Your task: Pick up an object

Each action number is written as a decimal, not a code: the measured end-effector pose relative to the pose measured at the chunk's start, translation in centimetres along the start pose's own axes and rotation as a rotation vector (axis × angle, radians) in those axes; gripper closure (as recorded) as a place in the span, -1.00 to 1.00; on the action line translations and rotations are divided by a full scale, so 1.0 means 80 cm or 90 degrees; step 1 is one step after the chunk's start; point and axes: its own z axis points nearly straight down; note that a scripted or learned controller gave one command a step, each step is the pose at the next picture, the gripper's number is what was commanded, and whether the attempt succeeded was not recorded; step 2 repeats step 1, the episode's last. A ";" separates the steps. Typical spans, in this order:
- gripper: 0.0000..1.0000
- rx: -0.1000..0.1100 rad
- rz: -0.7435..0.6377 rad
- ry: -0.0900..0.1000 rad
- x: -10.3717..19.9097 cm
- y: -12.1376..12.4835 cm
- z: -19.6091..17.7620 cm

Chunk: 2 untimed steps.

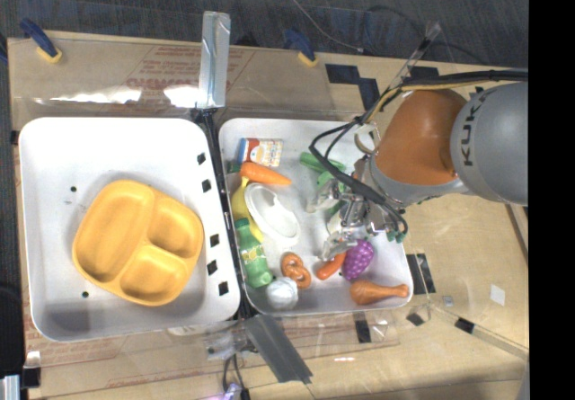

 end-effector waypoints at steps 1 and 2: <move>-1.00 -0.001 0.076 0.001 0.075 0.070 0.001; -1.00 -0.001 0.076 0.001 0.075 0.070 0.001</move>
